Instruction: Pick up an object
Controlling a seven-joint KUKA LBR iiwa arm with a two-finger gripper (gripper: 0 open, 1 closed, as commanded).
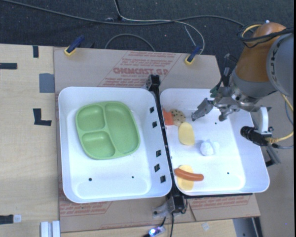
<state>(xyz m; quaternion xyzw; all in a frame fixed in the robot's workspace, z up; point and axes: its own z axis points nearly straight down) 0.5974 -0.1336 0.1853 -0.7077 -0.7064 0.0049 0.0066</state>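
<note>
Cardboard sheet point(138, 68): flat, brown, under both bins; red print along the 12 o'clock edge, partly readable as "CHEMCAST", rest too small to make out.
Left bin point(69, 132): shallow, white, smooth plastic, rounded corners; sits at 9 o'clock of the bench centre.
Right bin point(237, 152): same white plastic, touching the left bin along a black seam.
Arm point(266, 58): grey with orange band, at 2 o'clock, reaching in over the right bin's 1 o'clock corner.
Green plate point(107, 130): matte green, rounded square, three compartments; lies flat in the left bin, toward its 12 o'clock half.
Gripper point(213, 110): dark metal, two fingers spread apart, nothing between them; hangs over the right bin's 12 o'clock area.
Yellow piece point(186, 133): smooth, oblong, at 7 o'clock of the gripper, apart from it.
Hot dog point(188, 175): red sausage across a yellow bun, at the right bin's 7 o'clock.
White lump point(207, 147): crumpled, pale, near the bin centre.
Round cookie point(176, 115): tan, speckled, just beside an orange piece point(167, 118).
Clamps point(74, 45): yellow and blue, on the cardboard's 12 o'clock edge.
</note>
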